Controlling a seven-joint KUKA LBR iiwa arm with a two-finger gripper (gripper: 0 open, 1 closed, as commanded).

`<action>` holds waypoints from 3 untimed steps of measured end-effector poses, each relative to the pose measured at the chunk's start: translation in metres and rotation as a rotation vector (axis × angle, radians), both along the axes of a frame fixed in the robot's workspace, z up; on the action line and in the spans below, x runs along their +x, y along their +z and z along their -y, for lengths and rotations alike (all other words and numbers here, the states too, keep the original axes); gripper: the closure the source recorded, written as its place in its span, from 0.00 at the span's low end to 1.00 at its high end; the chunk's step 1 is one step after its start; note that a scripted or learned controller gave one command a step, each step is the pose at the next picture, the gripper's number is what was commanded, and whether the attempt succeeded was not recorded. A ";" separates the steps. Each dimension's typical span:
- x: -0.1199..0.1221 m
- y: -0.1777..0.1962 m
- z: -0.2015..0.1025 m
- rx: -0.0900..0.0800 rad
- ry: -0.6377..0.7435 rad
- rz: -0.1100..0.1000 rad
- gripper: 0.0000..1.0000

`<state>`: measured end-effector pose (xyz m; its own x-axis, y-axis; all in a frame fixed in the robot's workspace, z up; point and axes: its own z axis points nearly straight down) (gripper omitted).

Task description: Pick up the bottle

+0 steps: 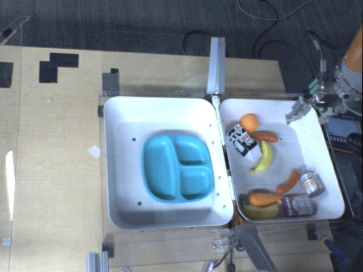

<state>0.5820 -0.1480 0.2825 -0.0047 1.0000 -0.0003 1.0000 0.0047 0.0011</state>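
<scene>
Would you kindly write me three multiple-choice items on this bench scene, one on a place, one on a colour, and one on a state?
1. Where does the bottle lie?
A. right bin, near corner
B. left bin
C. on the bench

2. What colour is the divided tray?
A. red
B. blue
C. green

3. How does the bottle rest?
A. upright
B. on its side
C. lifted by the gripper

Answers: 1 A, it sits by the right bin's near edge. 2 B, the tray is light blue. 3 B, it lies flat; the gripper is at the bin's far corner.

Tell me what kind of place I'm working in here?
Likely a robotics lab bench: two white bins side by side, one holding a blue tray, the other toy food and a bottle, with loose cables on carpet.
</scene>
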 end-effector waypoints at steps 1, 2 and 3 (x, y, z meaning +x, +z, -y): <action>0.016 -0.160 -0.020 -0.002 0.001 0.026 0.00; 0.078 -0.063 0.004 -0.001 -0.125 0.007 0.00; 0.089 -0.195 -0.015 -0.001 -0.080 0.007 0.00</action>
